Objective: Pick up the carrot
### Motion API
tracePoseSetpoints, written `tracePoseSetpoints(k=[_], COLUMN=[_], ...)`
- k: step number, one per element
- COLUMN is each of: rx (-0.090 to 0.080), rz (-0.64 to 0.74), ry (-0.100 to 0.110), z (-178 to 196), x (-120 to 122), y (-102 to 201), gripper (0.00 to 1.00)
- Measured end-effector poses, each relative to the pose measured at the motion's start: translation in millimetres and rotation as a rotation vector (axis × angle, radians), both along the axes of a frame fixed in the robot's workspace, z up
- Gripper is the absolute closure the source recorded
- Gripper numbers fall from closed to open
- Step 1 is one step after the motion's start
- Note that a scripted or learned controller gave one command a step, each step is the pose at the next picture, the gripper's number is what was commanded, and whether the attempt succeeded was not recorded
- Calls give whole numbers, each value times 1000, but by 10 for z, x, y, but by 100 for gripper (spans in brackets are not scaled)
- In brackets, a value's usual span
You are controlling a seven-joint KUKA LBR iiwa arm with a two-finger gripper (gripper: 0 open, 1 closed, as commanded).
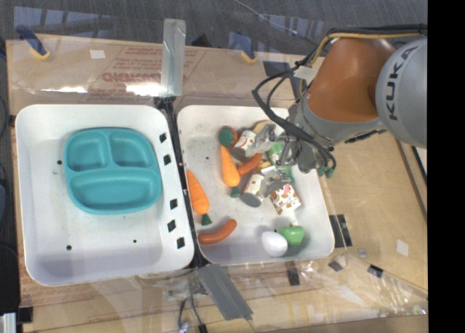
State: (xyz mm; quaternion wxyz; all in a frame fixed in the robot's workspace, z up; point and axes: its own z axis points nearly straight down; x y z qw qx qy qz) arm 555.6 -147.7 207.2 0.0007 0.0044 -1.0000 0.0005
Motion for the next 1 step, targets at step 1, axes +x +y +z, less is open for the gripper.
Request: tracePoseSetpoints(k=[1], rx=[4], rz=[-3], ry=[8], z=[-1079], x=[39], y=[332], gripper=[0])
